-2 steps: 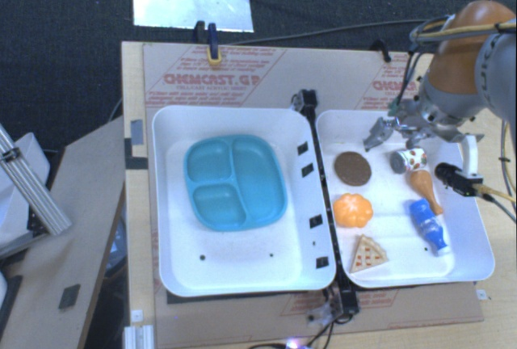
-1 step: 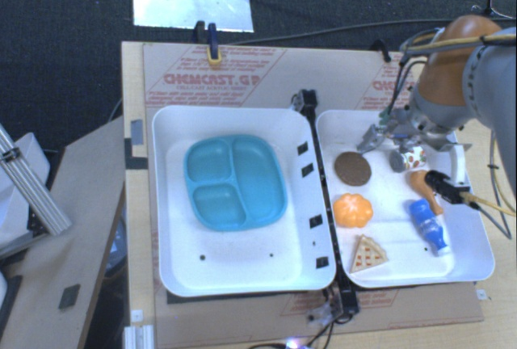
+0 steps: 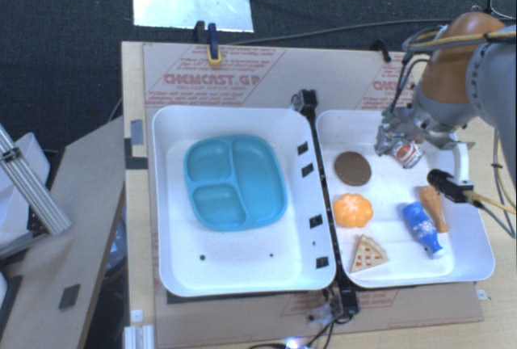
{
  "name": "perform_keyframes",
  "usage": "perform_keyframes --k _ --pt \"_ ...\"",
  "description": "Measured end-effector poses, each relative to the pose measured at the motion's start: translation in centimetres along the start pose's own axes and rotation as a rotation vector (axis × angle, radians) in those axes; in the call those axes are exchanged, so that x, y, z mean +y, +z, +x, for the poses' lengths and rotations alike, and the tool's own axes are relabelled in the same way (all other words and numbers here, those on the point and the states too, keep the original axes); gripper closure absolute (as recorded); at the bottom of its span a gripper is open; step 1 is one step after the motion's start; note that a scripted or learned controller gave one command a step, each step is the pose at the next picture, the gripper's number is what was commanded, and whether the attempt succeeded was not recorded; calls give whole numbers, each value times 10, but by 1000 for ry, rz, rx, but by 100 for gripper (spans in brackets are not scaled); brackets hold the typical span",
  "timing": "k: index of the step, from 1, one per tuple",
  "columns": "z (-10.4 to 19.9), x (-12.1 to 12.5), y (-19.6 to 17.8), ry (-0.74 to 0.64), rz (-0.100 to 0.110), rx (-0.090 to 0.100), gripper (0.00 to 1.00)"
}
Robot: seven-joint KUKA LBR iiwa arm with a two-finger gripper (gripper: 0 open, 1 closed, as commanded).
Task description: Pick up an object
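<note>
While the gripper (image 3: 396, 139) is hanging over the right bin (image 3: 477, 258), a small can (image 3: 408, 153) is sitting clamped between its fingers.

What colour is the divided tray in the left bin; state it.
Light blue; the divided tray shows clearly in the camera view.

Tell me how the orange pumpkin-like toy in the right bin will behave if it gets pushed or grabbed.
The orange toy looks rounded and ribbed, so a push would probably make it roll or rock toward the brown disc or the waffle slice. It looks like smooth, probably light plastic, so it may slip from a narrow pinch. Its squat shape suggests it won't tip.
</note>
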State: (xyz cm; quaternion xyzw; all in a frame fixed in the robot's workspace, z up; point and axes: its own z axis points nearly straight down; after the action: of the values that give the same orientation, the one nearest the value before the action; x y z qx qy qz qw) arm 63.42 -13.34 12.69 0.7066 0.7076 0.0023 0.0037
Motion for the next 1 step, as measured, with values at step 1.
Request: perform_keyframes --k 1 --pt "-1 -7 -49 2 3 1 100"
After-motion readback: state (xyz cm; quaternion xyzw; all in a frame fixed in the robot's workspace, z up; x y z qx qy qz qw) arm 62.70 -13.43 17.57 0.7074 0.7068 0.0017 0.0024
